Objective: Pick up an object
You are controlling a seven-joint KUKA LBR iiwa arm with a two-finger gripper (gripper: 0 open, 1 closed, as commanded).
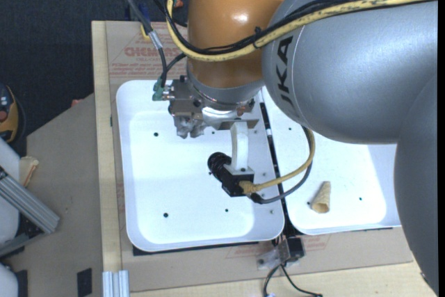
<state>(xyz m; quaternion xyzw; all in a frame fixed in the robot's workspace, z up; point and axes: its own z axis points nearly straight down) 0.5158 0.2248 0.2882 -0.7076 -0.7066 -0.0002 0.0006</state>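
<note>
A small tan cone-shaped object (320,197) lies in the right bin (368,215), near its front left corner. My gripper (186,126) hangs over the back part of the left bin (181,226), pointing down, well to the left of the tan object. The orange wrist band and the grey arm cover much of the back of both bins. Nothing shows under or in the gripper.
The two white bins sit side by side on a cardboard-coloured board (104,149). A dark divider edge (272,153) runs between them. Grey metal framing (28,205) stands off the bench at the left.
</note>
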